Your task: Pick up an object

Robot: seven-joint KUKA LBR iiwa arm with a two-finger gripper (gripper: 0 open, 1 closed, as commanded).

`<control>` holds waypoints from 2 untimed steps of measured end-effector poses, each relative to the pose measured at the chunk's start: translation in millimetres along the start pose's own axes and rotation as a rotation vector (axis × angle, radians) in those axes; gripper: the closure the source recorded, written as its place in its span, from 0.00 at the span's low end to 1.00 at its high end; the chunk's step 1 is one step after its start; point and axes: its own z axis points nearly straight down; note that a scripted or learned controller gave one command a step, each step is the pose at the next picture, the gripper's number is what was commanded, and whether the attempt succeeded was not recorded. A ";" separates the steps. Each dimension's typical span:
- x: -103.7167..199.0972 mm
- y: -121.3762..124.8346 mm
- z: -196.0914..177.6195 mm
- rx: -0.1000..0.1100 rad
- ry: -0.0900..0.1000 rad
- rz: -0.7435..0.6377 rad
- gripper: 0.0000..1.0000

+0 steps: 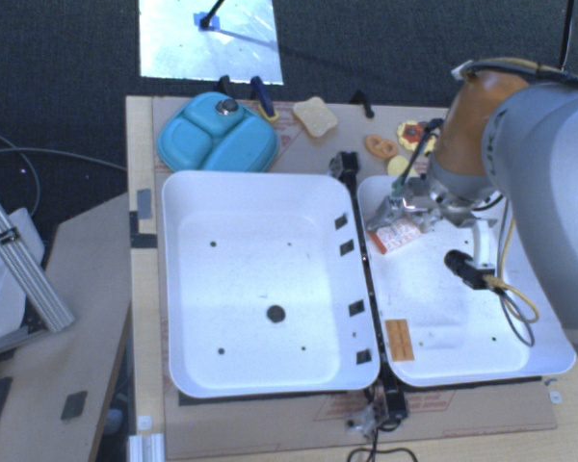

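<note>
While low over the red and white packet [393, 237], keep the tool [411, 208] right above it. Cannot tell if open or closed. Lift slowly.

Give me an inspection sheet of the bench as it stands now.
Surface: bench bears two white bins, left bin and right bin.
Job's things: small pink-and-white packet and orange card in right bin; dark round piece in left bin.
Clutter: blue tray, tan sponge, yellow-orange toys behind the bins.
Grippers: gripper low over the packet; grasp cannot be judged.
Cables: yellow cable loops over right bin.
Surroundings: dark carpet, shiny sheet.
</note>
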 end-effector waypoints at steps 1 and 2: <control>-6.1 1.6 -14.6 -0.013 -0.011 0.003 1.00; 29.8 -39.8 -100.5 0.008 0.002 0.000 1.00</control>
